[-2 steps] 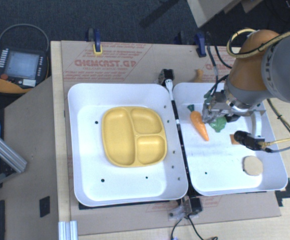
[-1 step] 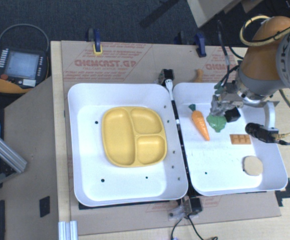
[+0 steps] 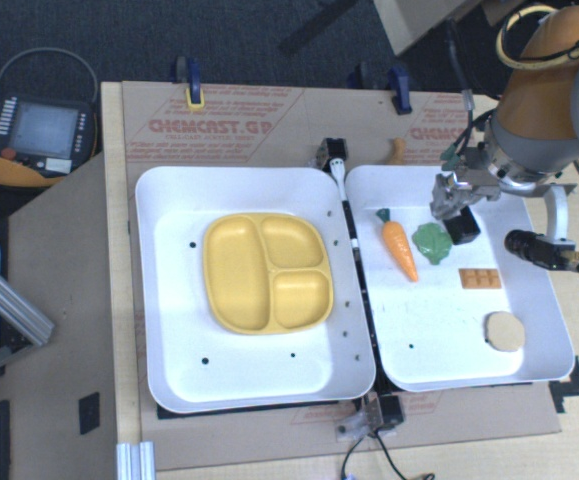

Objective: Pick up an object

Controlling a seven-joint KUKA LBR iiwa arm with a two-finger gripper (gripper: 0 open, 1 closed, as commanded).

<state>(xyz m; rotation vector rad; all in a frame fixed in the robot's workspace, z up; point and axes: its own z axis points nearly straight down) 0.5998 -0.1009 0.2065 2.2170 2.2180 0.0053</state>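
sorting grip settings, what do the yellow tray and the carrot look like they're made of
Yellow divided tray: probably hard moulded plastic, smooth and slightly glossy, with soft highlights on its ridges. Carrot: likely toy plastic or rubber, uniform orange with a green tip; too small to tell which.

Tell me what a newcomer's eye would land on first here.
The yellow divided plate in the middle of the left bin stands out first. Next, the orange-banded arm reaching in over the right bin, its gripper hanging just above the green toy, with the carrot lying beside that.
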